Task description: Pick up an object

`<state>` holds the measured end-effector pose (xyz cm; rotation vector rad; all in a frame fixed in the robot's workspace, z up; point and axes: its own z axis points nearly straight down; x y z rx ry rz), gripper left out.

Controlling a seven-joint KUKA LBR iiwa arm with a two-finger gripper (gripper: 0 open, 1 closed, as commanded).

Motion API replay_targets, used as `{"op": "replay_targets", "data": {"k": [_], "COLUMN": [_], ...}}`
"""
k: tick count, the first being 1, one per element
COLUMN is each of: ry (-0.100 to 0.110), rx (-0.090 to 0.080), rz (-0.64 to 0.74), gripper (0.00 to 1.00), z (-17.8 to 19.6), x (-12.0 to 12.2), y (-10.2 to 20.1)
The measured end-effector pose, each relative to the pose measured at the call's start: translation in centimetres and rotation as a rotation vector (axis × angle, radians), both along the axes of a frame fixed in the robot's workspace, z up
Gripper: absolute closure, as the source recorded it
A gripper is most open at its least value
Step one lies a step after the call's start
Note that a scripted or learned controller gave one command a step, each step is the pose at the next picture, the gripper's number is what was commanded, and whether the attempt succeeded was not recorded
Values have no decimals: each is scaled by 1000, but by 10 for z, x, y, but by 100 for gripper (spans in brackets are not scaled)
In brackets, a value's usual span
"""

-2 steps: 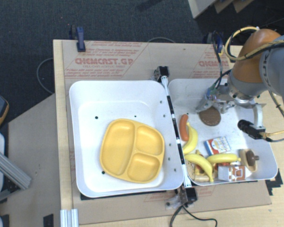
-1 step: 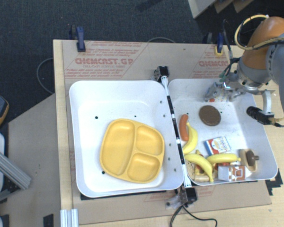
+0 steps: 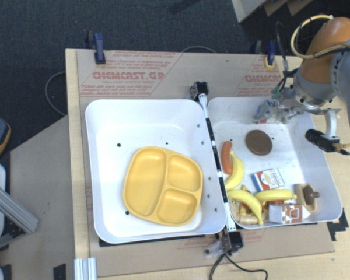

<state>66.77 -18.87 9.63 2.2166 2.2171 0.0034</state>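
The right bin [image 3: 315, 156] holds several toy foods: a brown round patty [image 3: 259, 142], a red sausage [image 3: 226, 157], a yellow banana [image 3: 237, 172], a second banana [image 3: 249, 202], a blue-and-white carton [image 3: 267, 179], a red-and-white box [image 3: 284, 213] and a brown mushroom-like piece [image 3: 308, 196]. My gripper [image 3: 272, 112] hangs over the bin's far edge, above and a little right of the patty, with nothing visible between its fingers. The left bin [image 3: 105, 121] holds a yellow divided tray [image 3: 163, 185].
The grey arm with its orange band [image 3: 332, 37] comes in from the upper right. A black divider [image 3: 213, 150] runs between the bins. Blue clamps [image 3: 98, 46] sit on the cardboard bench's far edge. A black part [image 3: 324, 140] overhangs the right bin's right rim.
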Motion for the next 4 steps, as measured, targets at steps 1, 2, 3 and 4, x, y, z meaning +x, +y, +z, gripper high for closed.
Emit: {"op": "replay_targets", "data": {"k": [1, 2, 3, 4], "ry": [9, -1, 7, 13], "rx": [4, 6, 4, 6], "rz": [4, 8, -1, 4], "gripper": [100, 100, 100, 100], "z": [-12, 95, 123, 113], "x": [-1, -31, -68, -123], "y": [65, 147, 132, 185]}}
